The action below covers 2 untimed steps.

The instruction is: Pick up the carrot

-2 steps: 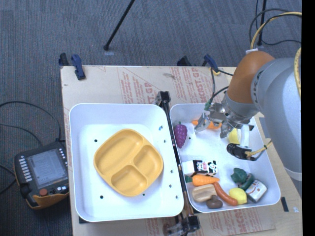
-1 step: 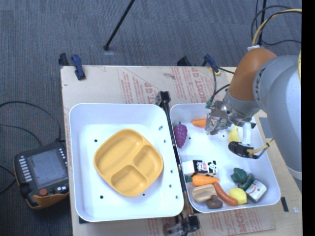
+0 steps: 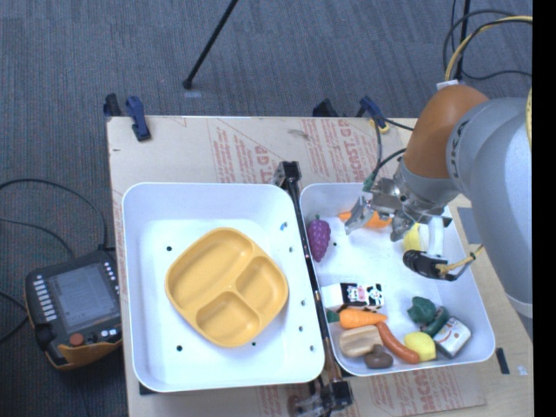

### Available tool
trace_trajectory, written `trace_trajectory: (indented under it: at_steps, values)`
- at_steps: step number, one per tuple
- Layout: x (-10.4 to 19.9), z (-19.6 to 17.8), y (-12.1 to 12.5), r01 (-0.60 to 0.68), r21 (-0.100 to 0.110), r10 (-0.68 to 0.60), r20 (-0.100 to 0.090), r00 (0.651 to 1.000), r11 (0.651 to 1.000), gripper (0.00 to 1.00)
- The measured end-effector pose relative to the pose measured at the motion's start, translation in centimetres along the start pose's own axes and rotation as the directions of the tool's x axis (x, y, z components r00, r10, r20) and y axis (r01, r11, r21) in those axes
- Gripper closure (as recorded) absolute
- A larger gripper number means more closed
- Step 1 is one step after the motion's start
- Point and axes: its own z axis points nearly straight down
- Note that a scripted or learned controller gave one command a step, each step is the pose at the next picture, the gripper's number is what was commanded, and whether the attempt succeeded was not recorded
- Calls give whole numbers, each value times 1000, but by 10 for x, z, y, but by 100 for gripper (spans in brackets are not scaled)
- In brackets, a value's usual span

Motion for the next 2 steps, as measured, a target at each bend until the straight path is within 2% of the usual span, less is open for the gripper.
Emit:
trace_trajectory:
  at_steps: [1,2]
  values:
    - [-30,9,8,-140,-3,140,-7,990,990,0]
    - [-21,11,2,-459,7,459,2,889,889,0]
